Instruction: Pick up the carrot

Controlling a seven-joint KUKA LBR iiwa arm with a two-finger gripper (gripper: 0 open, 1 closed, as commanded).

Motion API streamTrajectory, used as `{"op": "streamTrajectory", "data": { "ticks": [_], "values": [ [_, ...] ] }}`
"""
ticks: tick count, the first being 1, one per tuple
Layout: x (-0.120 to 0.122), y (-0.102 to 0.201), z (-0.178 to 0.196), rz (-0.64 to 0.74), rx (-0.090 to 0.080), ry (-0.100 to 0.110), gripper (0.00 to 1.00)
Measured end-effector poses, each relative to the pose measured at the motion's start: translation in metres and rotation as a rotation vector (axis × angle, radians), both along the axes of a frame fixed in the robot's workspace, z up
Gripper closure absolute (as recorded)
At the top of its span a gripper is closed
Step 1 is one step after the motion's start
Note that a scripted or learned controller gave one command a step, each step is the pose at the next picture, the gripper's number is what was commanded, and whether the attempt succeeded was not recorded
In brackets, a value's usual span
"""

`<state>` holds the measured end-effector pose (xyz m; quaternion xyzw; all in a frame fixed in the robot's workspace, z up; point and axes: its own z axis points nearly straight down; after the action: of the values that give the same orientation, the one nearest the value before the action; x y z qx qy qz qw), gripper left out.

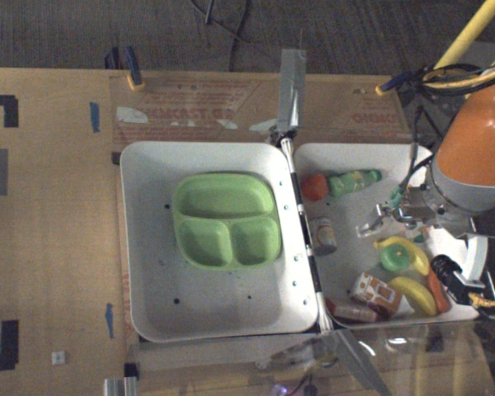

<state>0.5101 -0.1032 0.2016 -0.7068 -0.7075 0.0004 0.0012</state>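
The carrot [437, 291] is a short orange stick lying near the front right corner of the right bin [344, 262]. It rests beside a yellow banana [416, 294]. My gripper [381, 219] hangs over the middle of the right bin, up and to the left of the carrot and well apart from it. Nothing shows in its grasp. The grey arm with its orange band [475, 147] comes in from the right above the bin's far corner.
The right bin also holds a red tomato [314, 187], a green bottle [355, 181], a small can [323, 236], a green round toy [394, 259], a juice carton [374, 292] and a red item [354, 312]. A green divided plate [227, 219] sits in the left bin [148, 246].
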Motion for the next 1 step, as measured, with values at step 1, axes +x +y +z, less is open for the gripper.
{"op": "streamTrajectory", "data": {
  "ticks": [1],
  "values": [
    [0.0392, -0.0745, -0.0657, -0.082, -0.002, -0.003, 0.00]
  ]
}}
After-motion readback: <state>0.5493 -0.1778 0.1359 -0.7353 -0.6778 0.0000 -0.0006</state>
